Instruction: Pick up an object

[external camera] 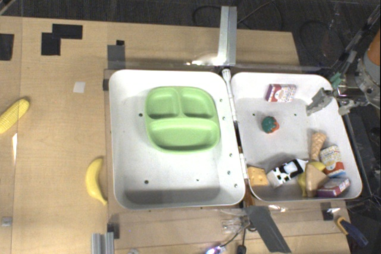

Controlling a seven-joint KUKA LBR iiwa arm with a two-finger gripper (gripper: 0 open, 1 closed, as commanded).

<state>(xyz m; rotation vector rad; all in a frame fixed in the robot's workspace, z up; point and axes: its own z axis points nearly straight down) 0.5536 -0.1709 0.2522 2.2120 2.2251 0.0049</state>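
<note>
The gripper (320,100) is hovering at the right bin's (250,128) right edge; its state I cannot tell; a red-white packet (280,93), label unreadable, is lying near the bin's far edge.

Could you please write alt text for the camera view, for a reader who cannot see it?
The grey arm's end effector hovers at the right edge of the right white bin, which holds a small green-and-red ball, a red-and-white packet and a cluster of toy foods along its near side. The left white bin holds a green divided plastic tray; a yellow plastic banana lies on the wooden bench.
</note>
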